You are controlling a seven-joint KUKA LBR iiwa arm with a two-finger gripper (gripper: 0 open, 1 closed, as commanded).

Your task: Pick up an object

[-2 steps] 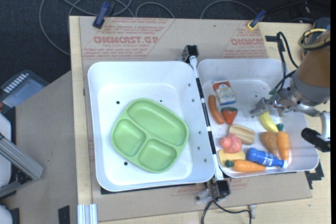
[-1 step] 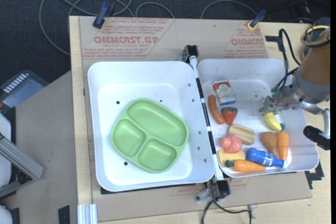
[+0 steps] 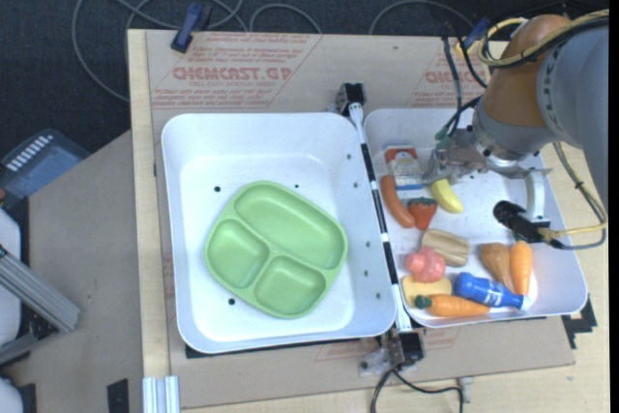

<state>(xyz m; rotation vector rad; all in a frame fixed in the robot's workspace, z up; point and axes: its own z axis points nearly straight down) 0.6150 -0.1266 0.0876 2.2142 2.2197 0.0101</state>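
My gripper (image 3: 443,171) hangs over the back half of the right bin (image 3: 571,290), just above a small yellow toy banana (image 3: 447,197). Its tip is close to the banana's upper end, and nothing can be made out between its fingers. Left of the banana lie an orange sausage (image 3: 394,199) and a red strawberry-like piece (image 3: 423,212). A red and white packet (image 3: 400,157) sits behind them. Toward the front lie a tan bun (image 3: 445,247), a pink piece (image 3: 426,263), a blue bottle (image 3: 488,291) and two carrots (image 3: 456,307) (image 3: 522,266).
The left bin (image 3: 184,160) holds a green divided plate (image 3: 276,249). A metal divider rail (image 3: 372,198) runs between the bins. The arm's grey and orange body (image 3: 527,82) covers the right bin's back right corner. Cables and a blue clip (image 3: 189,26) lie behind the bench.
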